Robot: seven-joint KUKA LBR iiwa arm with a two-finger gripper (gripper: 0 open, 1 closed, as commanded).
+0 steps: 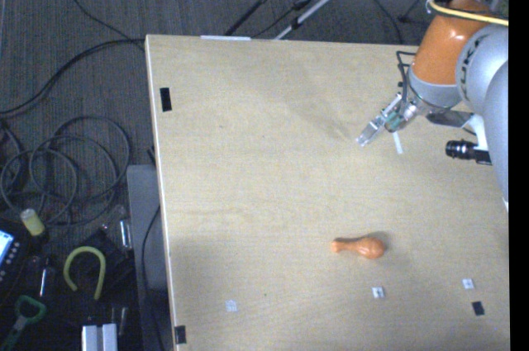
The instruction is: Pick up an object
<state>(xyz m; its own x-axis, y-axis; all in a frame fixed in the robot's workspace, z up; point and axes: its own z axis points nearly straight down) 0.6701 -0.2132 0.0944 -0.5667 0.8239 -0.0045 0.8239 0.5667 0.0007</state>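
Gripper (382, 129) fingers look parted with nothing between them as I hover, the orange object (361, 246) well below on the bench, so I judge the pick not yet started.

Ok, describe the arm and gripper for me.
The arm is grey with a rounded orange band above the wrist, edged by a yellowish ring. A black stub juts from its side. The gripper is small, with slim pale metallic fingers.

The tabletop (273, 176) is being lit softly and evenly from above; faint shadows are being cast, and fine detail is being blurred.
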